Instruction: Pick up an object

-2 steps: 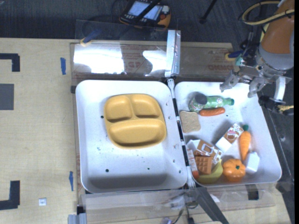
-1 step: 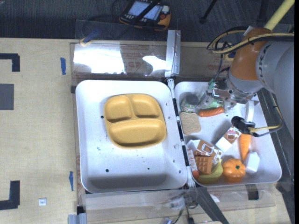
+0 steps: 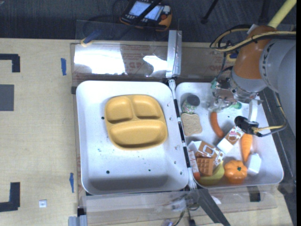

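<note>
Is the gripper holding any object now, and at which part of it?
It cannot be told: the gripper hangs over the right bin, above the sausage, with no object visibly gripped.

two white bins [image 3: 89, 126], one yellow tray [image 3: 136, 121], two carrots [image 3: 246, 147]

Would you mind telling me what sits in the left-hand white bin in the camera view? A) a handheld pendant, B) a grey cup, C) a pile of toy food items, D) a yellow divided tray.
D: the left bin holds a yellow divided tray with three compartments, while the toy food, such as the carrot and the slice of bread, lies in the right bin.
</note>
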